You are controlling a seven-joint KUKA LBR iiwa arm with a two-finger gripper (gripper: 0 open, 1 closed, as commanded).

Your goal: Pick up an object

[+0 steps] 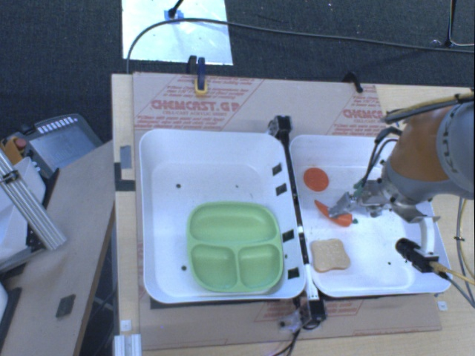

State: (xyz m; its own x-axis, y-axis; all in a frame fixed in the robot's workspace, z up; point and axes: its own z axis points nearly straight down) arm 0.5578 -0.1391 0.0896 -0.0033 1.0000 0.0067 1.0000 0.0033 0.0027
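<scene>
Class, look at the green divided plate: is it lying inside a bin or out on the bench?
Inside. The green divided plate lies flat in the left bin, within its white walls.

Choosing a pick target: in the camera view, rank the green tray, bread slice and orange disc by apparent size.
1. Green tray, by far the largest.
2. Bread slice.
3. Orange disc, smallest.

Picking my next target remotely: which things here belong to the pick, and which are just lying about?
In play: gripper low over the orange carrot-like piece in the right bin.
Lying about: orange disc, bread slice, green divided tray in the left bin.
</scene>
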